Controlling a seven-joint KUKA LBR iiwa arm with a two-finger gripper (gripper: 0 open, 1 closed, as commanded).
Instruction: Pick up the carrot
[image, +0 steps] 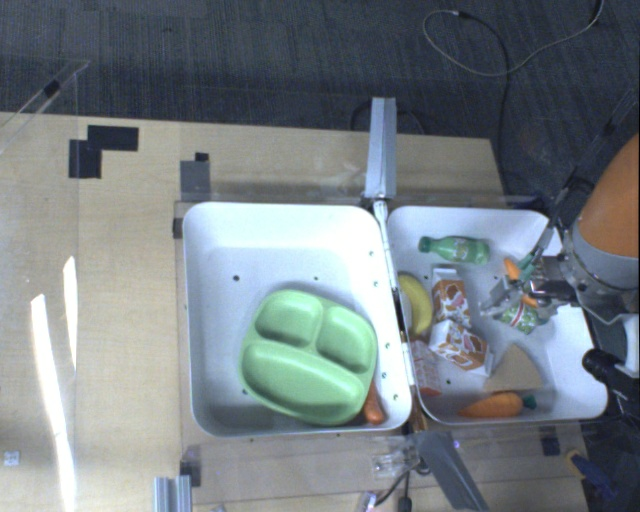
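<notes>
The bench (120, 330) fills most of the frame, pale wood under a dark floor along the top. On it sit two shallow white bins side by side. The left bin (215, 260) sits at the centre of the frame and holds a green compartment tray (308, 355), overturned and lying toward its lower right corner. The right bin (520, 222) sits to the right of centre and is more crowded.

The arm (612, 215) enters from the right edge, orange band uppermost, and its gripper (520, 298) hangs over the right part of the right bin, among small items there — whether it is spread or pressed together cannot be told at this angle.

Near the middle of the right bin lies a crumpled snack packet (456, 330). A green bottle (456, 249) lies on its side toward the top. A banana (417, 303) rests against the bin's left wall. The carrot (493, 405) lies near the lower edge of the right bin, lengthwise, well apart from the gripper.
</notes>
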